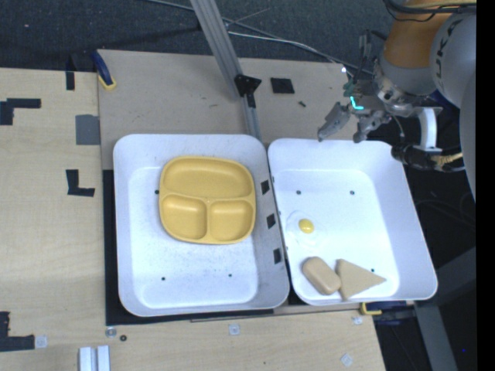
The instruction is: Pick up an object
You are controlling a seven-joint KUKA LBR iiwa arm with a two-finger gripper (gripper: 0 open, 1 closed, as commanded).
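white right bin (402, 207) holds a small yellow piece (306, 226) mid-floor, a tan rounded block (319, 275) and a tan wedge (357, 277) touching at its near edge. gripper (346, 129) hangs over the far rim, well apart from all three, fingers spread, nothing between them. arm's upper part cut off at frame edge.

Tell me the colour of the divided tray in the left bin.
Yellow; the divided tray shows plainly in the camera view.

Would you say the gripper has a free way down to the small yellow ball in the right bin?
Probably yes. The gripper hovers over the right bin's far edge, and the yellow ball lies alone on bare floor, apart from the two tan pieces.
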